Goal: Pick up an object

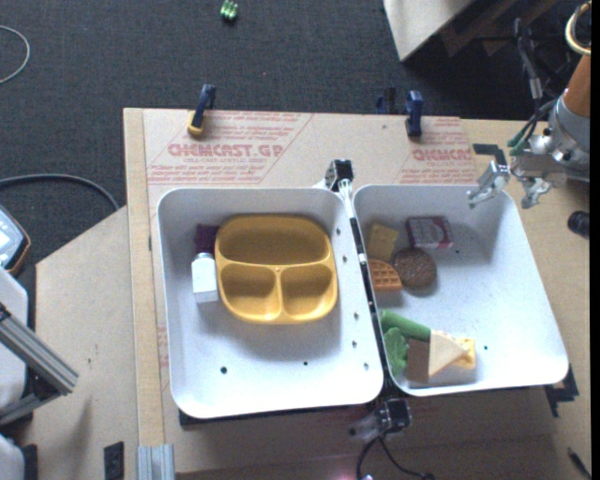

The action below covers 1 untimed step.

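We log: gripper (511, 187) spread, holding nothing, over right bin's (539, 309) far rim; waffle (383, 276), cookie (415, 268), sandwich (448, 356) inside; yellow tray (276, 267) in left bin (178, 281).

Grey arm w/ metal two-finger gripper (509, 184) is cut off by the frame's right edge at upper right; most of the arm is out of shot. Small dark purple item (206, 235), upper left of the left white bin (178, 356), is partly hidden behind the yellow divided plastic plate (276, 267), type unclear. Green leafy toy food (400, 337), lower right bin, is partly covered by a tan sandwich wedge (441, 357). Tiny green object (229, 10) on the dark floor, top of frame, too small to ID.
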Motion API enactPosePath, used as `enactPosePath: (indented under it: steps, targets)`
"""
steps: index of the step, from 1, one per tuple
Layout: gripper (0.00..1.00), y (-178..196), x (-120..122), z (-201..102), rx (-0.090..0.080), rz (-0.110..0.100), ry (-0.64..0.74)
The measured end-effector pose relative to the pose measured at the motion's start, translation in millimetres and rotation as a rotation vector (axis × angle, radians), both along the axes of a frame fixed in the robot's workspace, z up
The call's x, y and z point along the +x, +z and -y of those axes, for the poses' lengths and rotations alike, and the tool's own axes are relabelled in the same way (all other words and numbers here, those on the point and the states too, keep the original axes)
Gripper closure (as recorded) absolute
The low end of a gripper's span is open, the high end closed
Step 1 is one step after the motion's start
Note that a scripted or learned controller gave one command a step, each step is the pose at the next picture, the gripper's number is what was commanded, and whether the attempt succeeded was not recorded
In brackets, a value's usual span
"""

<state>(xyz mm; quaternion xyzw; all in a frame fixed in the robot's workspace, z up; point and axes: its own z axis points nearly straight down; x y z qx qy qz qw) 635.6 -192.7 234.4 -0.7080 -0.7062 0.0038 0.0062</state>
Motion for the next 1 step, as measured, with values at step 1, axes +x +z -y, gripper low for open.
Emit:
enactPosePath:
  steps: [1]
  targets:
    - [0.0, 8.3, 2.7, -0.3, -0.003, 0.014, 0.003]
